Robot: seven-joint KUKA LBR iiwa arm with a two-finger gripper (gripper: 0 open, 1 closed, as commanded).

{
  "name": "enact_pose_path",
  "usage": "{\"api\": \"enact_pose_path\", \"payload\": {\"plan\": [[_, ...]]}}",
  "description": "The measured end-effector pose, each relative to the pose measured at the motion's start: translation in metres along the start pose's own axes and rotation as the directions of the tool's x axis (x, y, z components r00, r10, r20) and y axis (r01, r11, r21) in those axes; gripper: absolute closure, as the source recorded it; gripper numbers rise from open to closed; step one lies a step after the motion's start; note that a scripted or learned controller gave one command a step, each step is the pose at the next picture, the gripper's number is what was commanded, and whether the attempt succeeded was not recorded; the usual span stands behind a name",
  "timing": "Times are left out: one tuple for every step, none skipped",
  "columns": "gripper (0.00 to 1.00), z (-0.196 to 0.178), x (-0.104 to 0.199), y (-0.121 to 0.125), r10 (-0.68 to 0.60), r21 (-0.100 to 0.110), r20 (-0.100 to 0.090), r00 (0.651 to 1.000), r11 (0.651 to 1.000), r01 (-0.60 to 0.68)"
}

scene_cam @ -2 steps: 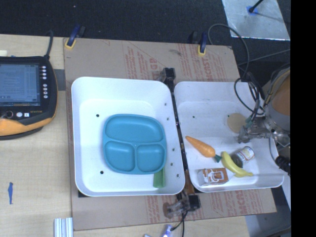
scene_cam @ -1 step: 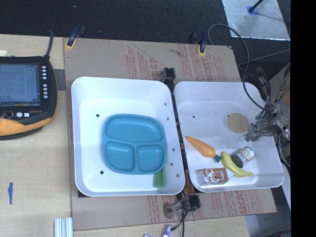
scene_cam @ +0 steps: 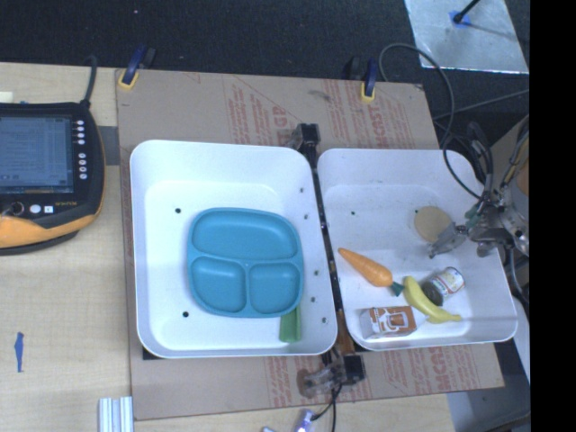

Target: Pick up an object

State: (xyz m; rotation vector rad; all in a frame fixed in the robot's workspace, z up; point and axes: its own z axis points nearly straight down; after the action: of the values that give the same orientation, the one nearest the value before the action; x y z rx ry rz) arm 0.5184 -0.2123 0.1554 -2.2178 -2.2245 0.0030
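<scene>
Just left of the claw, whose state we cannot tell, we see a can, banana and carrot in the right bin.

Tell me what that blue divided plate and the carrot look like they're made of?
The blue divided plate looks like moulded plastic: one even colour, rounded compartments, a soft matte sheen. The carrot seems to be a plastic toy, uniformly orange and smooth with a green tip, though real can't be ruled out from here.

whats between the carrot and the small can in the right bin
In the camera view, the banana lies between the carrot and the small can, its upper end in the gap, close beside the can.
</scene>
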Motion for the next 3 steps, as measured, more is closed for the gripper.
{"api": "enact_pose_path", "payload": {"plan": [[0.0,0.064,0.0,0.045,-0.003,0.002,0.001,1.0,1.0,0.003],[0.0,0.063,0.0,0.081,-0.001,0.0,-0.001,1.0,1.0,0.001],[0.0,-0.005,0.001,0.009,0.0,0.001,-0.001,1.0,1.0,0.0]]}}
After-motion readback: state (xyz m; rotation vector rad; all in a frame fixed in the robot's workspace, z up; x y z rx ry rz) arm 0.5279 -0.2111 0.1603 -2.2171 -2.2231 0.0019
